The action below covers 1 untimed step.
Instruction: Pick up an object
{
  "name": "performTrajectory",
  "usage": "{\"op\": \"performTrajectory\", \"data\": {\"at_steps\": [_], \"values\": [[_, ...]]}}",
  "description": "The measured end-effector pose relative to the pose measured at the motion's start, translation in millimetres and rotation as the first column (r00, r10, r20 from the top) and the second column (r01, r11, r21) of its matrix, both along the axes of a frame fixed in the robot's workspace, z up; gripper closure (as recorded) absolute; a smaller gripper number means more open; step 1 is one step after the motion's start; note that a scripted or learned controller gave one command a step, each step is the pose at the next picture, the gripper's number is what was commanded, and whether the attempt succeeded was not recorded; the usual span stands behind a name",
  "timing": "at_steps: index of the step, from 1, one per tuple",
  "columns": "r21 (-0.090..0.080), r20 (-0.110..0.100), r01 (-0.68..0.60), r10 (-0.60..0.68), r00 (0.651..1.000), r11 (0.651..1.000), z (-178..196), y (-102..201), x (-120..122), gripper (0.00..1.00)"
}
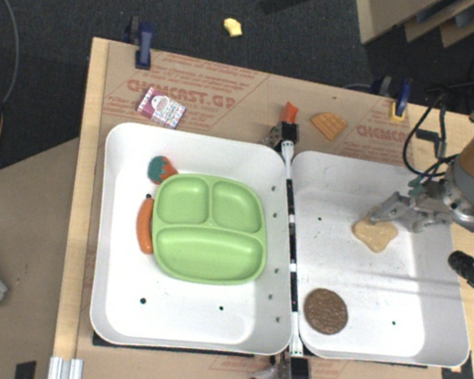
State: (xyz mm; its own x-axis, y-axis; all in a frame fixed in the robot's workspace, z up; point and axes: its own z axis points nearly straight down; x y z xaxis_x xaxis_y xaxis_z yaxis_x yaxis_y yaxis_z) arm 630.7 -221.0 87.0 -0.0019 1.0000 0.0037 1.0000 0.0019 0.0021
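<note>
Tan bread slice point(375, 235) in right bin point(427, 345), just beside tool point(393, 213)

The desk point(80, 202) was topped with printed cardboard. Two white bins lay on it: the right bin point(426, 354) under the jaws, the left bin point(108, 207) well to their left. A tan cracker point(327, 124) lay on the cardboard beyond the right bin's far rim, up and left of the jaws. Just left of it stood an orange-capped clamp point(289, 112) at the seam between the bins. A blue clamp point(402, 99) gripped the desk's far edge above the jaws; another blue clamp point(142, 42) sat far to the left. A pink-and-white packet point(161, 107) lay near that one. A small yellow piece point(233, 26) rested on the dark floor point(50, 15) beyond the desk.
</note>
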Motion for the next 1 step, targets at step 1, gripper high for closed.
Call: {"op": "performTrajectory", "data": {"at_steps": [1], "values": [[-0.002, -0.005, 0.0, 0.0, 1.0, 1.0, 29.2, 53.5, -32.7, 0.0]]}}
